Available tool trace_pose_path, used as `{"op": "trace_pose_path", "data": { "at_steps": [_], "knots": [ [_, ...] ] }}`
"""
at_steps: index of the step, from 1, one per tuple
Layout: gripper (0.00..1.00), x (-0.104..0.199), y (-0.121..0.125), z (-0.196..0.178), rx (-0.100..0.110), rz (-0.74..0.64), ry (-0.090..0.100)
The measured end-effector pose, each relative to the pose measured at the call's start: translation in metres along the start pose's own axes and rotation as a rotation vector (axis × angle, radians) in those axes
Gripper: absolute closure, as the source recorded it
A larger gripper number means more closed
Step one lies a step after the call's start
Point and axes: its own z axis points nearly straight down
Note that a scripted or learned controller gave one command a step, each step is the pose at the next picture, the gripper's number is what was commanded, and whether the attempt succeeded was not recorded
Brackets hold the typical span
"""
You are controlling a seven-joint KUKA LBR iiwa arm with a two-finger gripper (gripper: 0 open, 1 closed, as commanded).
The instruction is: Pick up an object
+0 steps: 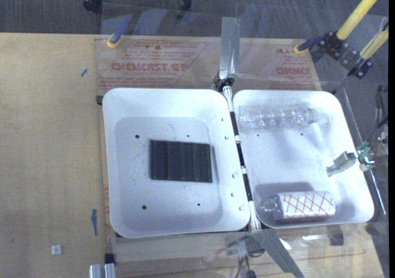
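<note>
Two white bins sit side by side on a desk. The jaws (343,163) hover at the right bin's (364,209) right edge; whether they are clenched is unclear. A clear bottle (278,117) lies up-left of them, and a red-patterned bottle (299,204) lies below-left.

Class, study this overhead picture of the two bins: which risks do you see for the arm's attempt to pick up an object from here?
1. The clear bottle in the right bin is transparent and round; it may be hard to sense and may roll away.
2. The red-patterned bottle lies close to that bin's near wall, leaving little room for fingers.
3. The dark flat panel lies flush on the left bin floor, offering little edge to grasp.
</note>
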Motion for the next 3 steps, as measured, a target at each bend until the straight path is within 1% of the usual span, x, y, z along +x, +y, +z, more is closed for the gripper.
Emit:
{"op": "trace_pose_path", "data": {
  "at_steps": [1, 2, 3],
  "knots": [
    [0.00, -0.002, 0.015, 0.005, -0.003, 0.094, -0.003],
    [0.00, 0.048, 0.003, 0.086, 0.000, 0.075, -0.001],
    [0.00, 0.017, 0.031, 0.096, -0.001, 0.325, 0.012]
  ]
}}
